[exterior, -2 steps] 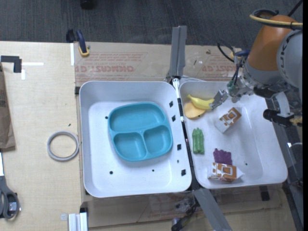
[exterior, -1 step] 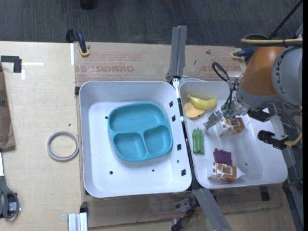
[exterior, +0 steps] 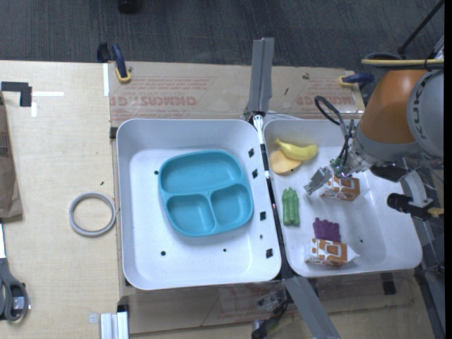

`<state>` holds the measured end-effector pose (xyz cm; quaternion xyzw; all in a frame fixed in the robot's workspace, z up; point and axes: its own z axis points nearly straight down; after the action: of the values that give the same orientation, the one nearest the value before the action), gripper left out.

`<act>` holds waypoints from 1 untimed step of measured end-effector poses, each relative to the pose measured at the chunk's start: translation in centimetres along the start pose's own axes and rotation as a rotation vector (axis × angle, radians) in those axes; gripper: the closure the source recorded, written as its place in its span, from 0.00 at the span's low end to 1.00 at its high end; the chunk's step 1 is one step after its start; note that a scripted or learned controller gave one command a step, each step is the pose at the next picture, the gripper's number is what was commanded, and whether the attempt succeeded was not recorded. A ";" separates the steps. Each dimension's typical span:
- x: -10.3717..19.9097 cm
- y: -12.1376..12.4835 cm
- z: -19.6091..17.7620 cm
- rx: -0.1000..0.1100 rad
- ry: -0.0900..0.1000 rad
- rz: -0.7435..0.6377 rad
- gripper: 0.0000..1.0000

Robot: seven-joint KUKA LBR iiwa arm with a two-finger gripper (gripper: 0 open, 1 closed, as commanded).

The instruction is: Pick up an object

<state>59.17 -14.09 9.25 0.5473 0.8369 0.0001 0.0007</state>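
Just right of the gripper (exterior: 319, 182) lies a carton (exterior: 343, 187).

A pale wooden bench (exterior: 56, 168) stands on dark grey carpet (exterior: 212, 13), a brown cardboard sheet (exterior: 183, 94) lying across it.

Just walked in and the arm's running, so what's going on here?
The KUKA arm reaches in over the right bin, its gripper down beside a small orange-and-white carton. A banana, a green vegetable toy, a purple item and a second carton lie there too. The left bin holds a blue divided plate.
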 end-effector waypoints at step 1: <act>-1.6 4.6 0.0 0.000 -0.001 0.186 0.00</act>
<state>64.01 -13.70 9.23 0.6227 0.7825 -0.0003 0.0011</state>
